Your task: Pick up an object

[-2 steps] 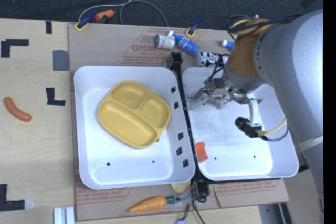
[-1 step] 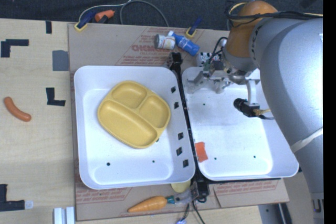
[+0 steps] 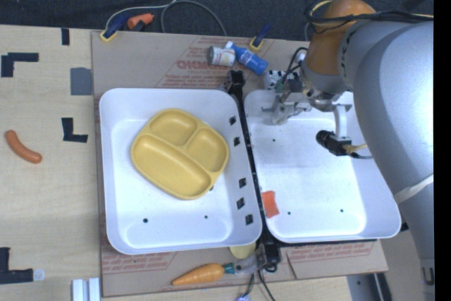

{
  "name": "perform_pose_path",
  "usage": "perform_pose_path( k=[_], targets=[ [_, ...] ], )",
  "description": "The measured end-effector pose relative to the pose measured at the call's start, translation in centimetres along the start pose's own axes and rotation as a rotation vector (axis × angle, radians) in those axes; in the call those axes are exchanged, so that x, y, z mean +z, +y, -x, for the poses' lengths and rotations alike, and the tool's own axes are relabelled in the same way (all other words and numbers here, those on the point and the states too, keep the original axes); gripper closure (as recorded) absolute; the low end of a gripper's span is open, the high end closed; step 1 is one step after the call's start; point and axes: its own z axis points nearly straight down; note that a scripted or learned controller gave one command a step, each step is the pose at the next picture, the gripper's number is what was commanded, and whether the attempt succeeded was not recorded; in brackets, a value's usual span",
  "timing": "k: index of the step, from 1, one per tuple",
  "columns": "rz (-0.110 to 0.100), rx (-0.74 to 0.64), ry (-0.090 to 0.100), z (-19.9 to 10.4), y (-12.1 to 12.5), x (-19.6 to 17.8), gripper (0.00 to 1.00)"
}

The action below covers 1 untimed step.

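Clearly the nearest candidate is the small orange block, lying on the floor of the right bin hard against its left wall, near the front corner. The pincer sits at the far end of that same bin, so the block lies toward the viewer from it and slightly left, its long axis running roughly along the wall. Whether the pincer is spread or pressed together I cannot tell; its tips are small and blurred against the white. The yellow divided plate fills the left bin, well apart. The arm's grey bulk hides the right bin's right side.
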Motion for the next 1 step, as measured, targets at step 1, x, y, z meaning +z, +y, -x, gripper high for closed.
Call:
perform_pose_path(
  k=[1],
  targets=[
    [-0.001, 0.001, 0.006, -4.51, -9.30, -9.43, 1.00]
  ],
)
